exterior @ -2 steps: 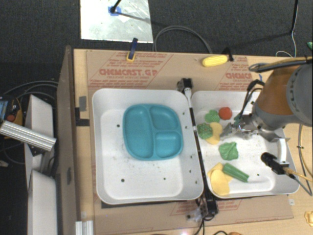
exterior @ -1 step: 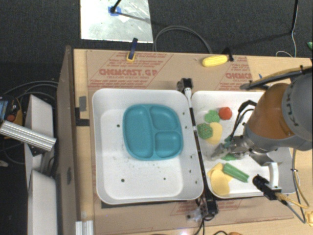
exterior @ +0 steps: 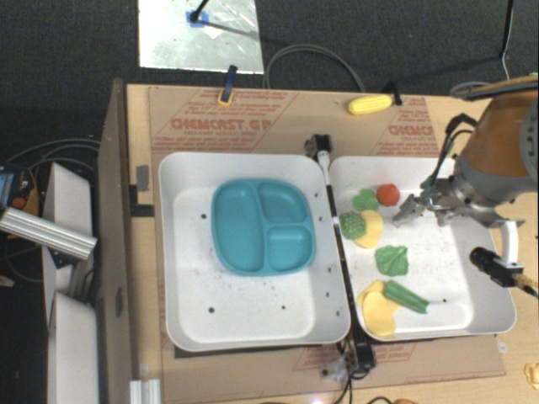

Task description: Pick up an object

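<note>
Over the right bin: gripper (exterior: pixel 418 208) hangs above the right bin (exterior: pixel 488 314), near its upper middle, the arm (exterior: pixel 505 154) reaching in from the right.
Gripper state: fingers look spread, nothing between them, though the view is small and I may misjudge the gap.
Candidate things: red ball (exterior: pixel 387 194) just left of the fingertips; green leafy piece (exterior: pixel 392 260) below; yellow and green pieces (exterior: pixel 362 225) by the divider; green pod (exterior: pixel 407 297) on a yellow piece (exterior: pixel 378 311) at the near corner.
Left bin: blue divided plate (exterior: pixel 262 226).
Step in hand: approach, no grasp yet.
Next move calls for: centring over one piece, probably the red ball, then descending and closing.
</note>
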{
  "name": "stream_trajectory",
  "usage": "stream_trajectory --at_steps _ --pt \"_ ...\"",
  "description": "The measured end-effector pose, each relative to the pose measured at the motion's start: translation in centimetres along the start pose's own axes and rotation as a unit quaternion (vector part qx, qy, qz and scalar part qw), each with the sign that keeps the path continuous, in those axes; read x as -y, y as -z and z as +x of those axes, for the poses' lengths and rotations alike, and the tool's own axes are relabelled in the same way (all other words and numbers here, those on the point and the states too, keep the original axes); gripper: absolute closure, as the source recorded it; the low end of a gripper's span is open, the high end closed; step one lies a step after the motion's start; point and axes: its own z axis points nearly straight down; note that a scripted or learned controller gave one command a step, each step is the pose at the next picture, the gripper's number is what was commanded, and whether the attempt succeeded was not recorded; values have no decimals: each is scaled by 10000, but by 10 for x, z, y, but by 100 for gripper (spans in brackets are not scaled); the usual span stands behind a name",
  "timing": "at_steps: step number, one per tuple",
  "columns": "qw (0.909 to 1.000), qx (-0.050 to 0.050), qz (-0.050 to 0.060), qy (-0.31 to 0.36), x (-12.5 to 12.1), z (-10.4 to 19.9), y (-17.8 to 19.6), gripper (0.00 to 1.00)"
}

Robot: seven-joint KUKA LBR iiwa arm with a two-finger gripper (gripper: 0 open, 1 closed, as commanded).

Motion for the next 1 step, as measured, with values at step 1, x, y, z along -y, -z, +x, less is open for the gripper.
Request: stream_trajectory --at_steps 1 --pt "10000 -28 57 8 25 38 -21 0"
